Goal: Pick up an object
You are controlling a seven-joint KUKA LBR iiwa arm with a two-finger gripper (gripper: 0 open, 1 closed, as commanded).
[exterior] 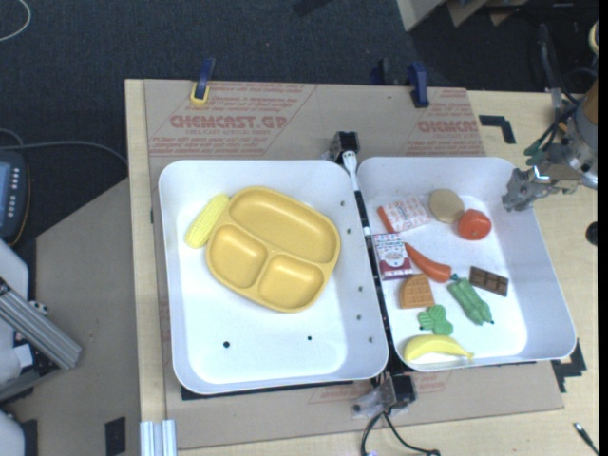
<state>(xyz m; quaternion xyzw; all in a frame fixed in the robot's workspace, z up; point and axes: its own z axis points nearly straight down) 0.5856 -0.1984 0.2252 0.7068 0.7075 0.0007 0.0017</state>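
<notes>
The right bin (541, 283) holds several toy foods: a red tomato (474, 224), a tan bun (446, 204), a pink-and-white packet (404, 214), a small carton (389, 254), a carrot (428, 264), a chocolate piece (488, 280), a green pickle (469, 301), a waffle piece (416, 292), broccoli (436, 319) and a banana (436, 350). My gripper (522, 193) hangs at the right bin's upper right rim, right of the tomato and apart from it. Nothing shows between its fingers.
The left bin (190, 340) bears a yellow divided tray (273, 248) with a corn cob (206, 220) beside its left edge. Clamps (200, 85) hold the cardboard at the back. Cables lie at the bins' front.
</notes>
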